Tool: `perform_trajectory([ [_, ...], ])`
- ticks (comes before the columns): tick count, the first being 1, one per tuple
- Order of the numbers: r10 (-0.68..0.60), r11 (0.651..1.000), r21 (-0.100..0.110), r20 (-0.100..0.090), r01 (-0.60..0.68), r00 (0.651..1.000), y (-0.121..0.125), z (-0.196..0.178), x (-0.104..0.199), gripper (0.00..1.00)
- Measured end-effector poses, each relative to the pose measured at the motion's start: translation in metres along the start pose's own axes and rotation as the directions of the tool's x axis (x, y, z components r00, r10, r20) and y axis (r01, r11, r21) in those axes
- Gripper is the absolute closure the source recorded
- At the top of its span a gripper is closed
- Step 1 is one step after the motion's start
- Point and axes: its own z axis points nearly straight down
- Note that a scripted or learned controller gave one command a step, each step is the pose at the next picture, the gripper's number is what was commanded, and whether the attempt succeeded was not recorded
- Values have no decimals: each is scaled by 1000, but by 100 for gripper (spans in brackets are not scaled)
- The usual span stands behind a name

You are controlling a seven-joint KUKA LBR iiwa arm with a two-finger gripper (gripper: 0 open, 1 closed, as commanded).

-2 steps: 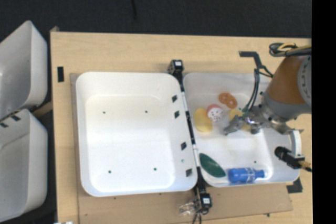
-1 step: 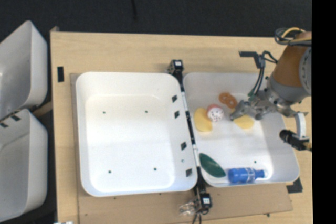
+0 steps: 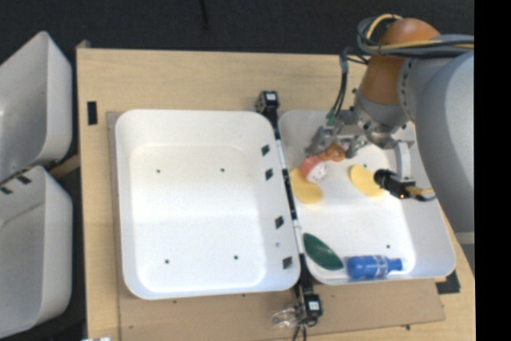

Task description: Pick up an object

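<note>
Hung low over the right bin (image 3: pixel 431 251), jaws (image 3: pixel 331 146) just above a pink-and-white object (image 3: pixel 314 168). Couldn't tell whether open or closed. Beside it, touching, a yellow piece (image 3: pixel 306 189); another yellow piece (image 3: pixel 366 180) nearby. Down front, a green object (image 3: pixel 322 251) and blue bottle (image 3: pixel 372 267).

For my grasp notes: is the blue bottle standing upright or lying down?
Lying down. The blue bottle rests on its side along the right bin's near wall, beside the green object.

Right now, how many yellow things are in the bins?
2, both in the right bin: one yellow piece near the divider, beside a pink object, and another further right. The arm may hide more.
</note>
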Motion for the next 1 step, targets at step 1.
perform_trajectory([
  [1, 4, 1000, 15, 11, -4, 1000, 27, 0, 41, 0],
])
